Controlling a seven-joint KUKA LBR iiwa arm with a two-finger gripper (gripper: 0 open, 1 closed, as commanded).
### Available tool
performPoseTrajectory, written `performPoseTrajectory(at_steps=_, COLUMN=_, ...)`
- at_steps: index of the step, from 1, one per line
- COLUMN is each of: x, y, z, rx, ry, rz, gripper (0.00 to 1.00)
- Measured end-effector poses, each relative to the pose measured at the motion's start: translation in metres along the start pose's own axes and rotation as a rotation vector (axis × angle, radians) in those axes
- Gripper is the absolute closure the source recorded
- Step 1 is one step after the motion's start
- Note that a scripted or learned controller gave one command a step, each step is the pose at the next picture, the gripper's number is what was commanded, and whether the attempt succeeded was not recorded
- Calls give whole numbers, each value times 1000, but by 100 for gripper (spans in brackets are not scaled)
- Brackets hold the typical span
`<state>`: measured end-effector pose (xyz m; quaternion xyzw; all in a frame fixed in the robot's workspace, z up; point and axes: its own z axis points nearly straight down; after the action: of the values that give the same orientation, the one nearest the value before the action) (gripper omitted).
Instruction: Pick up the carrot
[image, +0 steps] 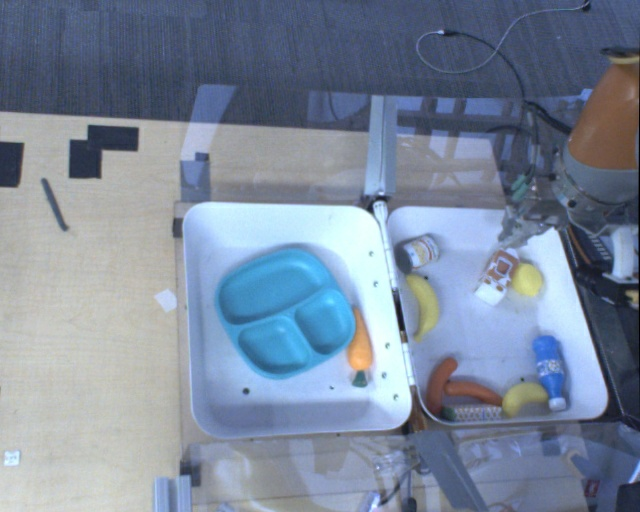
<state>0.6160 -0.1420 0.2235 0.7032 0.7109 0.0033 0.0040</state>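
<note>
Your grey arm with its orange band (605, 125) hangs over the far right corner of the right shallow white bin (590, 340), well apart from the target. The blue three-compartment plastic plate (285, 312) fills the left bin, leaving the small orange carrot (360, 345) wedged beside its right edge. I cannot tell how the gripper (525, 222) is set.

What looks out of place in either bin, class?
The carrot lies in the left bin beside the blue divided plate, against its right edge rather than in a compartment. In the right bin, a small can lies tipped on its side.
</note>
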Motion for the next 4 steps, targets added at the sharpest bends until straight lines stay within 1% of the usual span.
performPoseTrajectory(at_steps=1, x=46, y=-8, z=133, rx=3, ry=0, rz=175, gripper=100)
performPoseTrajectory(at_steps=2, x=59, y=-32, z=133, rx=-3, ry=1, rz=663, gripper=100)
performPoseTrajectory(at_steps=3, x=54, y=-124, z=131, rx=-10, ry=0, rz=410, gripper=100)
performPoseTrajectory(at_steps=4, x=57, y=-124, z=131, rx=-11, ry=2, rz=517, gripper=100)
